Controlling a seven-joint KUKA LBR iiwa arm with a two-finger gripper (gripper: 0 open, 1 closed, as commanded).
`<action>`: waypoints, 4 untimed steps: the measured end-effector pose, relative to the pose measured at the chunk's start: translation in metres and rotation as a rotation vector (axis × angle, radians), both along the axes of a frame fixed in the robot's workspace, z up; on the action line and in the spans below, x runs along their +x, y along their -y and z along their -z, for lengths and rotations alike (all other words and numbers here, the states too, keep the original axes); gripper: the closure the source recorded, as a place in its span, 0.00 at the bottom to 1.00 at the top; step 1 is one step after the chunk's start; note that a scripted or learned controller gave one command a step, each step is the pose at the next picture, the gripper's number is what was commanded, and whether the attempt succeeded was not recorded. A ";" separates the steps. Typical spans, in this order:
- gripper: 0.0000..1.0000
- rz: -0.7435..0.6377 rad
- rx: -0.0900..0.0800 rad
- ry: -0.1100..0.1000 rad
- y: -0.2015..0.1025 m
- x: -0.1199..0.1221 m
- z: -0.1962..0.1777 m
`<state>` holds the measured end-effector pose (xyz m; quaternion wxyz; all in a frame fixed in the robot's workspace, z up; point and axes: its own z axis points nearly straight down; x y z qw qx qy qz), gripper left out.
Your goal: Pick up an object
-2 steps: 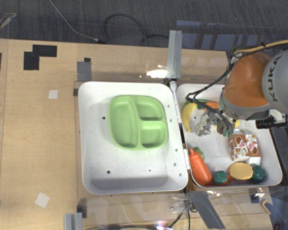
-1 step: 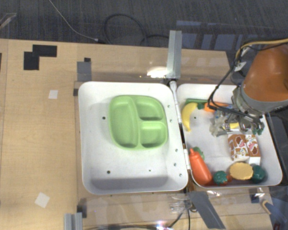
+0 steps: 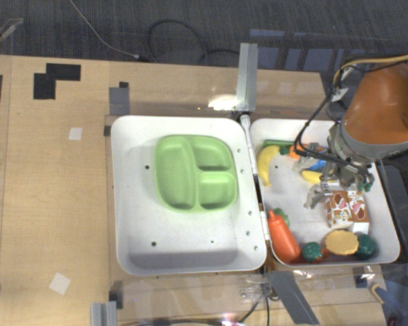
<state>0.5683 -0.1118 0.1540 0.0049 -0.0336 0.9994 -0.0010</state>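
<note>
Wooden bench (image 3: 47,202) bears two white bins (image 3: 136,250); dark, perhaps carpeted floor (image 3: 190,5).

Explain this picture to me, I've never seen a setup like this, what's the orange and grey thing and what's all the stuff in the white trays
The orange and grey thing is a robot arm, reaching in from the right. At its tip is a two-finger gripper for picking things up. The camera is fixed above the bench, looking down at a slant. Two shallow white bins sit side by side. The left bin holds a green divided plate. The right bin holds toy food: a banana, a carrot, a small patterned carton, a yellow round piece and more. The gripper hangs low over the right bin beside the carton; nothing is visibly held.
</note>
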 end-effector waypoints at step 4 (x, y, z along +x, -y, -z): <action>0.00 -0.468 -0.010 0.002 -0.018 0.051 0.063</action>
